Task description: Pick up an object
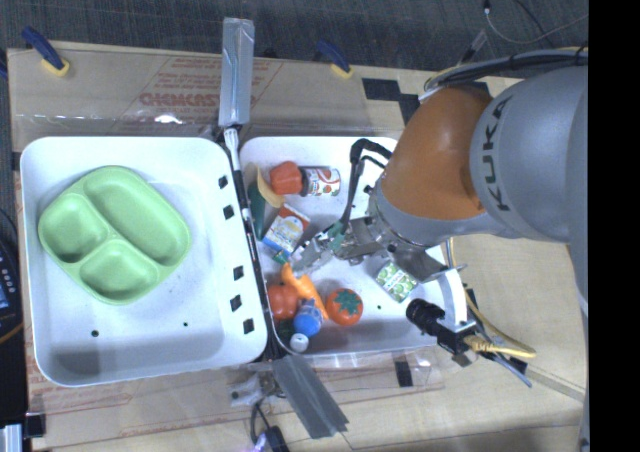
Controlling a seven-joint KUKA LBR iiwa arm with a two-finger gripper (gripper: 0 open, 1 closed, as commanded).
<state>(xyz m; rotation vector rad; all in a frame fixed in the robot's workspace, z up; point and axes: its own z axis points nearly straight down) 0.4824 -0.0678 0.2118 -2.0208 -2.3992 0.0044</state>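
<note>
My gripper [318, 248] reaches down into the right bin [395, 338] from the right, its metal fingers low among the toys. Close around it lie a small juice carton [283, 234], an orange carrot-like toy [300, 285] and a red tomato [345, 306]. A ketchup bottle with a red cap [305, 180] lies at the back of the bin, next to a yellow and dark green piece [262, 192]. A blue-capped bottle [305, 324] lies at the front. A green and white packet [397, 281] sits under the wrist. I see nothing clearly held between the fingers.
The left bin [60, 340] holds a green divided plate [113, 232]. A divider wall [240, 240] with black clips separates the bins. The arm's orange band [440, 160] covers the right bin's right part. Blue clamps [45, 50] hold cardboard at the bench's back.
</note>
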